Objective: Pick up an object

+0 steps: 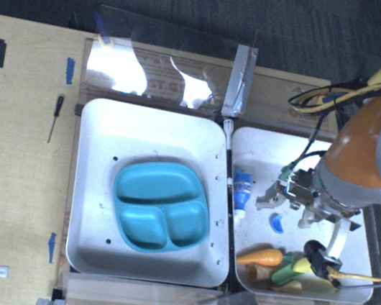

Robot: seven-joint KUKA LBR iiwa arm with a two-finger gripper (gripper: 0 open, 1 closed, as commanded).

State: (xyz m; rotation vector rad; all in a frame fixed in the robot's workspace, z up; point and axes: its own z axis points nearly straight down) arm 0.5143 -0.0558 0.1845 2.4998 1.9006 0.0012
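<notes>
1. Objects for picking lie in the right bin point(265, 143): I see an orange carrot-shaped piece point(260, 256) near the front wall, a green piece point(288, 269) just beside it on its right, a small blue piece point(277, 223) on the bin floor a little behind them, and a blue-and-white tube point(242, 191) close to the divider between the bins
2. My gripper point(290, 209) hangs over the middle of the right bin, above and near the small blue piece; I see two metal fingers point(268, 198) spread apart with nothing between them, so I read it as open and not holding anything
3. I see the grey arm with its orange band point(356, 144) coming in from the right
4. I see a black fitting with a yellow cable point(351, 274) near the green piece
5. I see the left bin point(99, 132) holding a blue divided tray point(160, 206) lying flat with three compartments
</notes>
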